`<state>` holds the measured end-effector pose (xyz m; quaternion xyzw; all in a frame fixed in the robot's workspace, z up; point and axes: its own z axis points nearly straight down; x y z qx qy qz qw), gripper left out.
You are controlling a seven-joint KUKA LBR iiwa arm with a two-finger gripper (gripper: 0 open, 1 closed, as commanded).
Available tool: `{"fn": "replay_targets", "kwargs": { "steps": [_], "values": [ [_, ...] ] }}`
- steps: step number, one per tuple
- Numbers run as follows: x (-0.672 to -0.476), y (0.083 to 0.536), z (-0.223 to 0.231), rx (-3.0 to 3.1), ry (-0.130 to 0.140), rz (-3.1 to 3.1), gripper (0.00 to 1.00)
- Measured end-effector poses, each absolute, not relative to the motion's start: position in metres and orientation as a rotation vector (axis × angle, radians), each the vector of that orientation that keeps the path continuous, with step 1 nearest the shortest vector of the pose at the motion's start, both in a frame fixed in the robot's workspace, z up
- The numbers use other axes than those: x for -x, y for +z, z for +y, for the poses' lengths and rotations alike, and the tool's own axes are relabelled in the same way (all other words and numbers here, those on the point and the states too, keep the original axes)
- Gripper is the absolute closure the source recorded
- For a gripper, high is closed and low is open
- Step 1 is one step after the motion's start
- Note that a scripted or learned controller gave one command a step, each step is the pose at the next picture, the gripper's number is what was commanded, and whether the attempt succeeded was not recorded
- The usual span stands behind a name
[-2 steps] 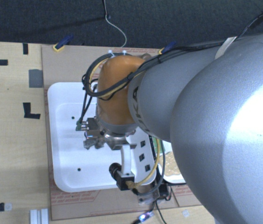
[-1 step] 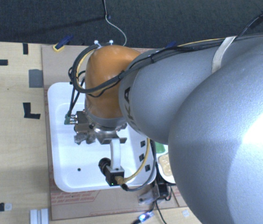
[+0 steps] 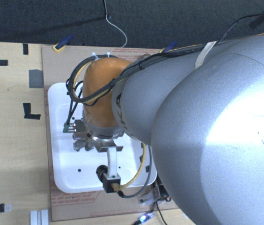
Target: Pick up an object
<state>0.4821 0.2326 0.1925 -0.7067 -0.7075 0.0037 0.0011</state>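
1. Objects to pick up cannot be made out; the arm covers most of the white bin (image 3: 59, 125), and only two small dark dots show on its bare floor toward 7 o'clock.
2. Grey arm (image 3: 202, 121) fills the frame from 3 o'clock, its orange band (image 3: 99, 93) sitting near the centre, above the wrist.
3. Black cables (image 3: 76, 86) loop around the band on its 9 o'clock side.
4. The gripper (image 3: 94, 142) hangs low over the bin, just below the orange band toward 6 o'clock; whether it is apart or together cannot be told from this angle.
5. A white bracket with a black fitting (image 3: 109, 175) juts from the wrist toward 6 o'clock.
6. The bin rests on a brown board (image 3: 47, 69) on the wooden bench (image 3: 10, 139).
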Motion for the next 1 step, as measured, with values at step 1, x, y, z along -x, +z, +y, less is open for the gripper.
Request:
{"fn": "replay_targets", "kwargs": {
  "steps": [1],
  "values": [
    [-0.4851, 0.3537, 0.2278, 2.221, -0.023, -2.228, 1.0]
  ]
}}
